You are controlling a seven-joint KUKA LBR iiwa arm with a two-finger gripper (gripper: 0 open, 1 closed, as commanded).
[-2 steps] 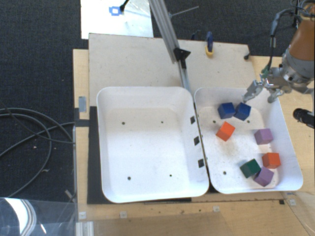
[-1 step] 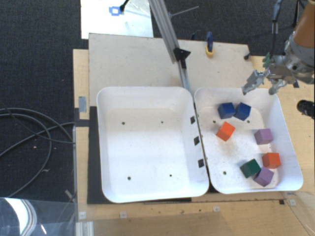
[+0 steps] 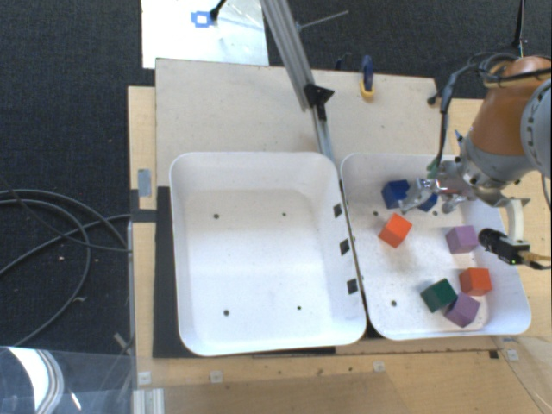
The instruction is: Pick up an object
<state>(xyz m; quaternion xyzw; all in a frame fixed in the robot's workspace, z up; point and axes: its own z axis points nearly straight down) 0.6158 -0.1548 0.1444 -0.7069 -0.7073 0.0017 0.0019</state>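
Inside the right bin [image 3: 371, 313], blue block [image 3: 396, 193] touching gripper [image 3: 427, 198], grip state impossible to tell, orange block [image 3: 395, 230] just below.

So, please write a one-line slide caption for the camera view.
KUKA arm's gripper over a blue block in the right white bin, among orange, purple and green blocks; left white bin beside it.

Left bin [image 3: 259, 335]: the floor is left bare, so open room is offered across the frame's centre.
Right bin [image 3: 373, 313]: the floor is crowded toward the right.
Upper part: a blue block [image 3: 395, 192] is set just beside the gripper [image 3: 429, 198].
Middle: an orange block [image 3: 396, 230] stands apart; bare floor is seen below it.
Lower right: a green block [image 3: 438, 295], a red block [image 3: 475, 280] and two purple blocks [image 3: 461, 239] [image 3: 462, 310] are clustered.
Divide: raised rims are met between the bins.
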